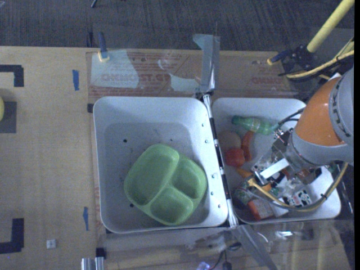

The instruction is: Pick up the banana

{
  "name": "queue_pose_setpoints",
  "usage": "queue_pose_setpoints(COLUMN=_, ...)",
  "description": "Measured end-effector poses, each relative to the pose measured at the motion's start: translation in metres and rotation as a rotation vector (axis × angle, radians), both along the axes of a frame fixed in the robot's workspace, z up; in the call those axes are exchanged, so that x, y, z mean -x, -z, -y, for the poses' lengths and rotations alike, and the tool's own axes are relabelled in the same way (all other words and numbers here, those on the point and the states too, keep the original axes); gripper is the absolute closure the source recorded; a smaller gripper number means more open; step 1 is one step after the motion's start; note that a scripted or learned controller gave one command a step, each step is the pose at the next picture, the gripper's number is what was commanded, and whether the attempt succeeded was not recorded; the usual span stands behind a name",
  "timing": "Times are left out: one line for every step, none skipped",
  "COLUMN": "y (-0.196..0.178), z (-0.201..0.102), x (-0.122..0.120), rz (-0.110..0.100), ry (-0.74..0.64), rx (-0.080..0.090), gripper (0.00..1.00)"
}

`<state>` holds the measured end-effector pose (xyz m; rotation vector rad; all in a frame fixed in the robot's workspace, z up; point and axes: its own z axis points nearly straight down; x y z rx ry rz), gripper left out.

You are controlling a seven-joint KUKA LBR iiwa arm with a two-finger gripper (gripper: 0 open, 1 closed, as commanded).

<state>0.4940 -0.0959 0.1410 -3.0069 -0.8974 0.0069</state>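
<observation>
My gripper point(260, 180) is low in the right bin point(292, 107), over the pile of small things in its middle. The orange-banded wrist point(318, 125) and the bracket cover what lies right beneath it. A short yellow-orange sliver point(246, 173) shows just left of the gripper; I cannot tell whether it is the banana. No whole banana is plain to see, and nothing shows between the fingers.
The left bin point(107, 122) holds a green divided plate point(166, 183). In the right bin lie a green bottle point(256, 125), a pale round thing point(229, 139), a red block point(235, 157), an orange-red box point(260, 208) and a black-and-white item point(301, 197).
</observation>
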Motion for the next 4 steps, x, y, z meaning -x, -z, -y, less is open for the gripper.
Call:
queue_pose_setpoints(y=-0.009, z=0.000, x=0.000, rz=-0.001, ry=0.001, rx=0.000, gripper=1.00)
queue_pose_setpoints(y=-0.043, z=-0.098, x=0.014, rz=0.002, ry=-0.170, rx=0.000, gripper=1.00)
queue_pose_setpoints(y=-0.043, z=-0.153, x=0.015, rz=0.002, ry=-0.264, rx=0.001, gripper=1.00)
queue_pose_setpoints(y=-0.006, z=-0.178, x=0.005, rz=0.006, ry=-0.105, rx=-0.004, gripper=1.00)
